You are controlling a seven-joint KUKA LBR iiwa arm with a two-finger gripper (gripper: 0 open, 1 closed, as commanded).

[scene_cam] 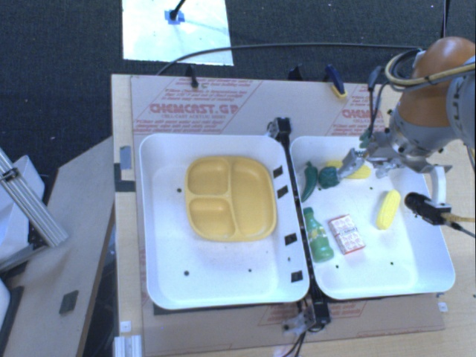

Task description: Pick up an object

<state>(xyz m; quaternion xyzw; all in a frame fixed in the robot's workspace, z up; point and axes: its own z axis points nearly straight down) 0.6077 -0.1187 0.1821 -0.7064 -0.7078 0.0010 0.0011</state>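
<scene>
In the right bin [416,274] lie several small objects. A dark green piece [328,176] sits beside a green chili [309,181] near the bin's far left corner. A yellow item [360,172] lies partly under my gripper [349,166], which hangs low over the bin's far side, just right of the dark green piece. A yellow corn cob [387,209] rests at mid-right. A red and white box [346,234] and a green bottle [318,237] lie nearer the front left. Nothing shows clearly held.
The left bin [167,274] holds a yellow divided plate [227,198]. A black divider with clips [294,222] runs between the bins. A black part on the arm [424,208] juts over the right bin's right side.
</scene>
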